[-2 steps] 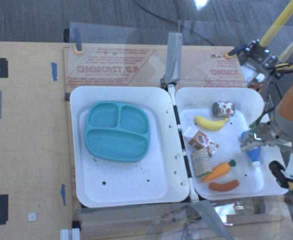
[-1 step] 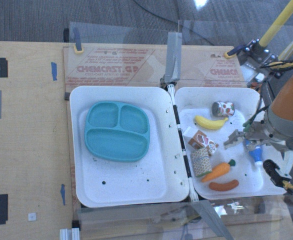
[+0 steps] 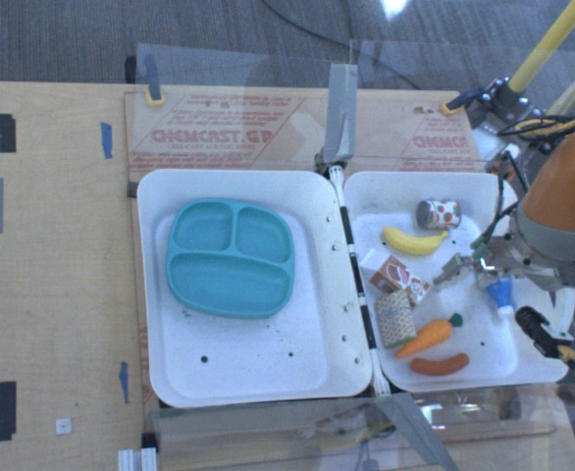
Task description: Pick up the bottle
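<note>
The bottle is small, blue with a white end, and lies at the right side of the right bin. My gripper reaches in from the right and hangs low over that bin, just left of the bottle and right of a small brown box. The grey wrist with its orange band stands directly above and to the right of the bottle. Nothing shows between the gripper's tips.
The right bin also holds a can, a banana, a patterned pouch, a carrot and a sausage. In the left bin lies a teal divided plate.
</note>
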Robot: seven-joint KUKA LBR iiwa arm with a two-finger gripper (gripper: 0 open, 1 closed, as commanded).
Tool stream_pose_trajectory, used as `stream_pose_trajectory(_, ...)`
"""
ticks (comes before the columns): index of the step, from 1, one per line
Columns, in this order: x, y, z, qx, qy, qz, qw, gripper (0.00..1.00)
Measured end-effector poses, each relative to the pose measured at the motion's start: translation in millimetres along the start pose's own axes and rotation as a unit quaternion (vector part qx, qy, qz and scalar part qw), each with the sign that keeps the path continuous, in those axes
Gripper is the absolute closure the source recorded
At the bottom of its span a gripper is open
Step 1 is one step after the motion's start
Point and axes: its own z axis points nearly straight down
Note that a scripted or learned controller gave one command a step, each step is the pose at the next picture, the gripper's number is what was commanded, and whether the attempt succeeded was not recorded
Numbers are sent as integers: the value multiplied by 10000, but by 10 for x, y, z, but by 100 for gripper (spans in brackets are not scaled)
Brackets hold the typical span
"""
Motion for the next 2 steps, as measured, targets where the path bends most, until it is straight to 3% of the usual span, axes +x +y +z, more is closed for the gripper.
stream_pose_trajectory(1, -72, 15, -120, -70, -111, 12, 9999, 100)
stream_pose_trajectory(2, 46, 40, -109, -42, -13, -50, 10000, 0)
